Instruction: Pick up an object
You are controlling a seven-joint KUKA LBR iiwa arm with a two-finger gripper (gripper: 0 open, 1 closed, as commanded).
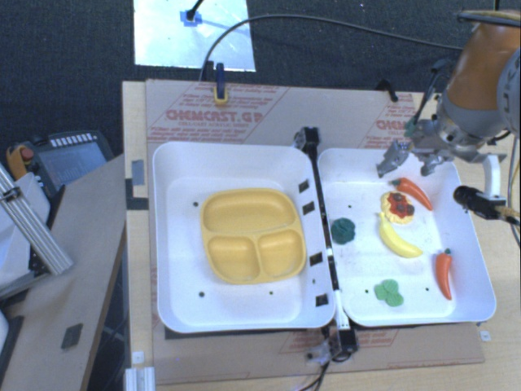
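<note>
While the gripper [411, 162] hangs over the far edge of the right bin [480, 300], its two fingers are spread apart and nothing is between them. Just below it, a red-orange carrot [414, 193] lies at a slant on the bin floor. It touches a small yellow plate [398, 208] of red food. Beside that plate, toward the near side, lies a banana [398, 240]. A dark green broccoli [343, 230] sits near the bin's left wall, a lighter green leafy piece [388, 292] lies near the front, and a second carrot [444, 273] stands along the right side, well apart from the first one. The left bin [175, 300] holds a yellow tray [249, 235] with three compartments; it lies flat in the middle. The arm [488, 80], grey with an orange band, reaches in from the right. Both bins rest on a cardboard sheet [244, 112] on the bench.
</note>
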